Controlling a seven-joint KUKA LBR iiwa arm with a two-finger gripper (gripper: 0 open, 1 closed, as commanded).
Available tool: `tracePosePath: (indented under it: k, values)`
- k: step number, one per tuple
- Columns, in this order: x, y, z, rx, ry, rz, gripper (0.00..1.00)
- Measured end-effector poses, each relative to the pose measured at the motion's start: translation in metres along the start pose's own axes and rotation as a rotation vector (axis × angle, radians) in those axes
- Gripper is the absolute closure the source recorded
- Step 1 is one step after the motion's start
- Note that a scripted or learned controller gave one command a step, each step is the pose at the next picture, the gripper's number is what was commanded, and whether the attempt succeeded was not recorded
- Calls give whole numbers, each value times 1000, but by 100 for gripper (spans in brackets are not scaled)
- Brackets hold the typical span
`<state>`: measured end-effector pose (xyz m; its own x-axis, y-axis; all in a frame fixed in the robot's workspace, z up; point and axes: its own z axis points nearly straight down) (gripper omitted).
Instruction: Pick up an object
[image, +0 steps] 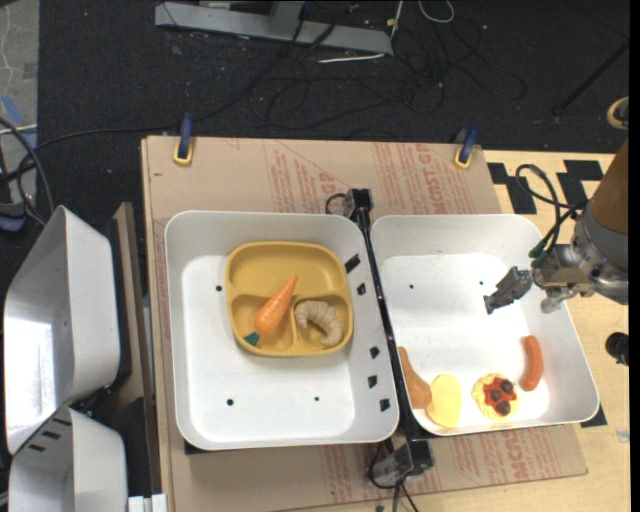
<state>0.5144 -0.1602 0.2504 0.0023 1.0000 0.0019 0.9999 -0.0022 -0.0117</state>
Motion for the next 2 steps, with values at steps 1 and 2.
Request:
tracePosePath:
  k: [1,2]
  values:
    - [0,2,-6,-11,-2,-3,0]
    - [-4,-4,41,-7,-1,0,0]
